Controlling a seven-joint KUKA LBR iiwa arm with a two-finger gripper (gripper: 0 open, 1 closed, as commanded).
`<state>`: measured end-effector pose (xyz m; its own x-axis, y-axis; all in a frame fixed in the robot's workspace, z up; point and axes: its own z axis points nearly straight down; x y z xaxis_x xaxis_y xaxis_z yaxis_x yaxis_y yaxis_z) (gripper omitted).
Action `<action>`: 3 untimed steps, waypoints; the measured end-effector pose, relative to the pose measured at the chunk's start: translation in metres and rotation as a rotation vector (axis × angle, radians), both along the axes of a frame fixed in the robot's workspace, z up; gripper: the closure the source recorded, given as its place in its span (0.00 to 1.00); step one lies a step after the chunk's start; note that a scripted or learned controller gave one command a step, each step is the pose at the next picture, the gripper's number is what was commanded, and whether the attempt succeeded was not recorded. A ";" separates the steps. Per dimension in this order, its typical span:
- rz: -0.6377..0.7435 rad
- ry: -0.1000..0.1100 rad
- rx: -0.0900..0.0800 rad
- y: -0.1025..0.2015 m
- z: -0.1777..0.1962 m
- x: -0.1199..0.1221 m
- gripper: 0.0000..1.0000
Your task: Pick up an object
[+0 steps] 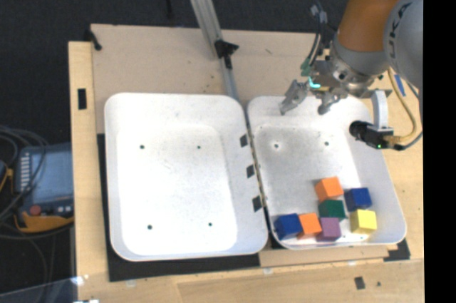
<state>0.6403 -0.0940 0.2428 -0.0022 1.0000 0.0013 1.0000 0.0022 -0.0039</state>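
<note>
Camera view: your gripper (309,101) hangs over the upper edge of the right bin (285,152), fingers spread wide with nothing between them. Every candidate sits in that bin's lower right corner, well apart from the fingers: orange cube (328,188), blue cube (358,197), green cube (332,209), yellow cube (365,221), purple cube (330,227), a second orange cube (310,224) and a second blue cube (288,224). The cluster lies toward the lower right of the frame from the gripper. You'd likely reach the upper orange cube first. The cubes are tightly packed, so neighbours may block the fingers.
</note>
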 end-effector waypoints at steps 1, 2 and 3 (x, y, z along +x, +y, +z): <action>0.001 -0.005 0.000 0.000 0.003 0.001 0.00; -0.004 0.000 -0.004 -0.008 -0.048 0.008 0.00; -0.005 0.000 -0.004 -0.017 -0.093 0.007 0.00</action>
